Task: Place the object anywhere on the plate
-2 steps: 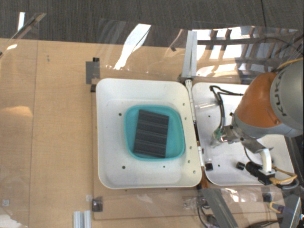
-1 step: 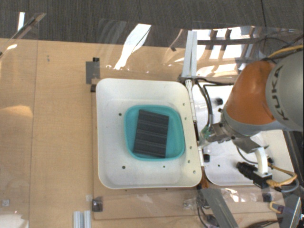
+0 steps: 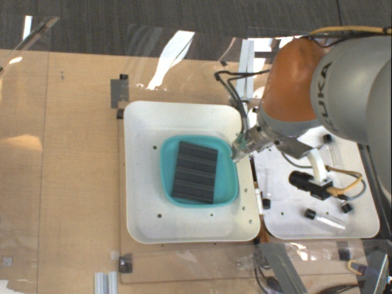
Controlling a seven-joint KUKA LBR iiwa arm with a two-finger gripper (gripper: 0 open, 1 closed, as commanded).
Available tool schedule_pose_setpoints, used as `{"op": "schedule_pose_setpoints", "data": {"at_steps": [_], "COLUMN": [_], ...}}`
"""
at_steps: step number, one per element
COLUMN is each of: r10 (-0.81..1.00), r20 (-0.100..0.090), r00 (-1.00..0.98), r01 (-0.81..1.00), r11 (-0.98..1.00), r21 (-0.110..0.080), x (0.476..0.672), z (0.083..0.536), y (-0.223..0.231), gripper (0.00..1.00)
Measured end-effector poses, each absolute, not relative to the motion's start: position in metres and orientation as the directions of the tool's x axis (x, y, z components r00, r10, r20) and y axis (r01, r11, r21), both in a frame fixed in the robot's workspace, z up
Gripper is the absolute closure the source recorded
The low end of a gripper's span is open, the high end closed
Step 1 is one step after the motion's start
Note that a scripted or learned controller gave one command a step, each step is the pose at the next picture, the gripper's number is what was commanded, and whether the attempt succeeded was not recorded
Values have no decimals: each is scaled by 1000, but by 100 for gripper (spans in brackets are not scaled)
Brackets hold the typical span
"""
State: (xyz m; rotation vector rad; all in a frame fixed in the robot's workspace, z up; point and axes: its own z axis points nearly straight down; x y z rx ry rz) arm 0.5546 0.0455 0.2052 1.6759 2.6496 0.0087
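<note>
Gripper (image 3: 240,147) over the plate's right rim, object on the plate.

I saw the arm (image 3: 318,84) leaning in from the right, wrist low over the seam between the bins; its state I could not tell. The dark ribbed object (image 3: 195,174) lay flat inside the teal plate (image 3: 168,164), with bare left bin (image 3: 141,182) floor all around.

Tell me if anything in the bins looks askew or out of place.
Nothing stands out. The dark ridged block lies flat on the teal plate in the left bin, slightly tilted but fully on it. The claw is at the plate's right rim.
</note>
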Motion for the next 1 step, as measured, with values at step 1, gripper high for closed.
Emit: {"op": "schedule_pose_setpoints", "data": {"at_steps": [1], "r10": [903], "r20": [-2], "r00": [-429], "r01": [903], "r11": [429], "r21": [8], "x": [555], "z": [205], "y": [45], "gripper": [0]}}
